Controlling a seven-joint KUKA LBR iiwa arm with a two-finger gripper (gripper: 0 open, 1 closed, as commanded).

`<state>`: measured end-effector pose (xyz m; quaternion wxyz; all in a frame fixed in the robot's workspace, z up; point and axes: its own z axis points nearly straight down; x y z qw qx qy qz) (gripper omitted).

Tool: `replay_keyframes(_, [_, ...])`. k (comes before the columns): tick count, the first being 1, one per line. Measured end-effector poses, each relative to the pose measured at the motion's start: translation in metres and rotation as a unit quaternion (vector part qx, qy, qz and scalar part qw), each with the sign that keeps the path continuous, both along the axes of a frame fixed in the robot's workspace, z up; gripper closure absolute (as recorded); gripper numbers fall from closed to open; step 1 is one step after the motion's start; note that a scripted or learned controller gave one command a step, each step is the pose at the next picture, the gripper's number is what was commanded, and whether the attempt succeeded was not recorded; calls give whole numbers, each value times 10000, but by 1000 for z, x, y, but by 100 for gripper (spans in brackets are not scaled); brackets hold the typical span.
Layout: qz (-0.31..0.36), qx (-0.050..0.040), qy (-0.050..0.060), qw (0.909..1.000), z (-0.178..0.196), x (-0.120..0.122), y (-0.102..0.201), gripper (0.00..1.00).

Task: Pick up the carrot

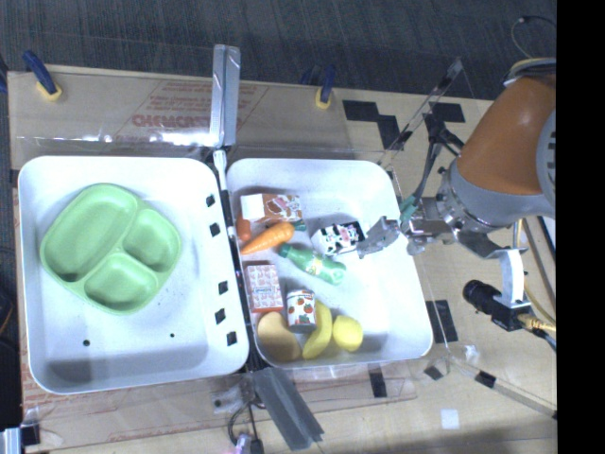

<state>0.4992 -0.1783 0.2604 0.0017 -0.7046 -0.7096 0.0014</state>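
I see the carrot (267, 237) lying in the right bin (397, 322) toward its 9 o'clock wall, tip pointing to about 2 o'clock, untouched. At its 12 o'clock sits a small carton (271, 206); at its 4 o'clock lies a green bottle (312, 264). The gripper (378, 235) hangs over the bin's 3 o'clock side, near a black-and-white carton (337, 238), well apart from the carrot; I cannot tell how it is set. 2 bananas (333, 332) rest at the bin's 6 o'clock edge. The left bin (57, 357) holds a green divided plate (111, 246)
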Motion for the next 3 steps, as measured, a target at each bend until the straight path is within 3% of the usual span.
replay_keyframes(1, [-776,-2,10,9970,-122,61,33,0])
replay_keyframes(2, [-1000,0,-15,9950,-99,113,12,0])
replay_keyframes(3, [-2032,-42,-142,9790,-145,106,71,0])
